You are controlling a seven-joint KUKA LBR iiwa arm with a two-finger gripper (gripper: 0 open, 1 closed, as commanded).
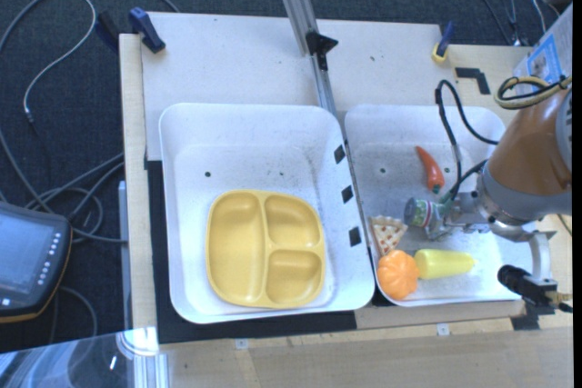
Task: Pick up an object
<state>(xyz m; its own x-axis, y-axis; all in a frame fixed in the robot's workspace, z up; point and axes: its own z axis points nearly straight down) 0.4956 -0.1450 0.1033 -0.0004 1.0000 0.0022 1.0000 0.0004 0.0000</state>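
Item: the pincer (438, 219), at the end of the grey arm (532, 168), sits low inside the right bin (382, 127). How far it is open cannot be told from this slant, and nothing can be confirmed as held.

Touching or just at its tip: a small green-and-silver can (418, 212), lying on its side. Whether the can is between the tips or merely beside them cannot be told.

Just behind the pincer, toward the bin's back wall: a red chilli pepper (429, 164), lying apart from the tip.

Just in front, toward the bin's near rim: a yellow corn-like piece (445, 263) lying lengthwise, with an orange fruit (397, 274) touching its end by the rim. Beside the orange, a waffle-patterned wedge (388, 233), near the can.

Well apart, across the divider: the left bin (182, 132), holding a yellow divided plate (266, 247) with three compartments.

Status of task: not yet done, by this evidence. Every object rests on a bin floor; none is lifted. The can reads as the likeliest target, given the pincer's position. Remaining, as judged: a secure close on one object, then a clean lift off the floor. Risk noted: the can is round and on its side, so it may roll away from the tips.
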